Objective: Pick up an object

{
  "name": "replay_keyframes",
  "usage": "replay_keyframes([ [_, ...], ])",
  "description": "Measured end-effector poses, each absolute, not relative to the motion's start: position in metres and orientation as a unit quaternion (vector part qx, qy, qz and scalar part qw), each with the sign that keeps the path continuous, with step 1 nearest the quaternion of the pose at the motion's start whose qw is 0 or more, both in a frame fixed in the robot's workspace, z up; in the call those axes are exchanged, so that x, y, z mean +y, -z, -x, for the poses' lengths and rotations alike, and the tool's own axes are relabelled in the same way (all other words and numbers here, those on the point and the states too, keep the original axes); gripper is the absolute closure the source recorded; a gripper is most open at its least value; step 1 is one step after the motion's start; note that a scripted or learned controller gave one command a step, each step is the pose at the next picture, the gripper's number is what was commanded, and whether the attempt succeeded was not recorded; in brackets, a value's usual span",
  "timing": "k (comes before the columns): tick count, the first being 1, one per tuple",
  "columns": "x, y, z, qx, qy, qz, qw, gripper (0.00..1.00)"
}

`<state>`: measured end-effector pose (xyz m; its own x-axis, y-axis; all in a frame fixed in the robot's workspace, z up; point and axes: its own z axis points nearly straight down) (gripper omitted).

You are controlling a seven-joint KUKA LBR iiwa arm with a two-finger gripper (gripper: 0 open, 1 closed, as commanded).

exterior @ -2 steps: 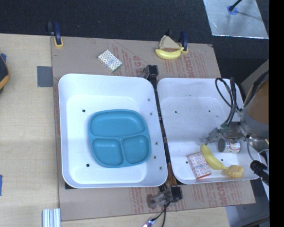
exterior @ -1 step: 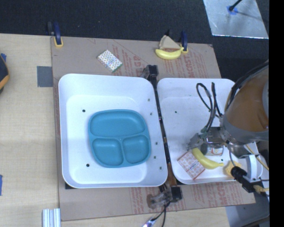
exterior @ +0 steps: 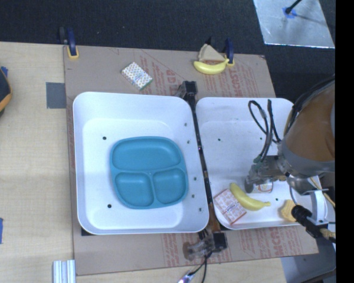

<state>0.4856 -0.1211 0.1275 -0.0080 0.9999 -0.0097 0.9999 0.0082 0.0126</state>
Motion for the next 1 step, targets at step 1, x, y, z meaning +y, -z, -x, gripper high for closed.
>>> replay_keyframes([
  [1, -0.1209, -0.1273, -0.4854, 0.71, -0.0009, -0.704, 0.008, 0.0],
])
